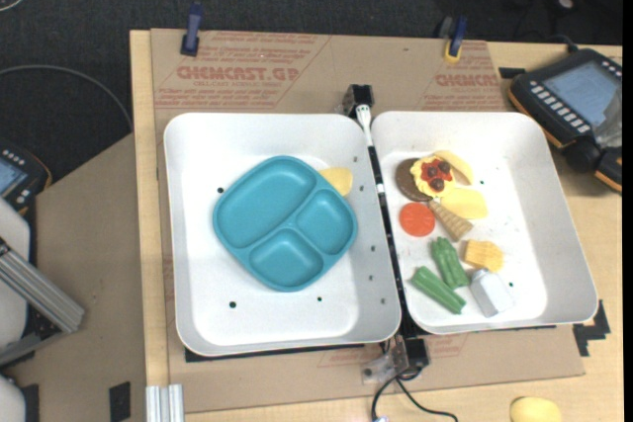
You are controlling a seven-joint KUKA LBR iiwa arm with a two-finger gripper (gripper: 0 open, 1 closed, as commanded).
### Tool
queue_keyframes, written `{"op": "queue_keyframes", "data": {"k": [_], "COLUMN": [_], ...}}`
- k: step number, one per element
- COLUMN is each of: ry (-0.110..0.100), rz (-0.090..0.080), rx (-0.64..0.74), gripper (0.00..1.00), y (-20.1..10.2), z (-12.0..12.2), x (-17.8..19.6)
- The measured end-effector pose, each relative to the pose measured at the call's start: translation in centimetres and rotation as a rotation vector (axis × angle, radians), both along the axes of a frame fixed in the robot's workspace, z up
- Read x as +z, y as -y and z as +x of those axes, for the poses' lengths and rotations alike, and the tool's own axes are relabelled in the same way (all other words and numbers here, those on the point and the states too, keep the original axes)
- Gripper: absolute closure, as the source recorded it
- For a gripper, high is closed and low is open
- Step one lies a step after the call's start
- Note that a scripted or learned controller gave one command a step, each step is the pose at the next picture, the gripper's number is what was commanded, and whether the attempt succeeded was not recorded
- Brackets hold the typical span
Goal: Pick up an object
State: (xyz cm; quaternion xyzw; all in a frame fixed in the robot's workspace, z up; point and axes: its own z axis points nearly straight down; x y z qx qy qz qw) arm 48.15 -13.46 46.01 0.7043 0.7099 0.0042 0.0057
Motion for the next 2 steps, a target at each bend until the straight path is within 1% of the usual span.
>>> {"op": "queue_keyframes", "data": {"k": [1, 2], "ry": [-0.001, -0.007], "rz": [0.001, 0.000], "rx": [-0.002, -0.007], "gripper": [1.00, 1.00], "y": [-4.23, -3.99], "z": [-0.16, -0.13], "x": [8.08, 8.65]}}
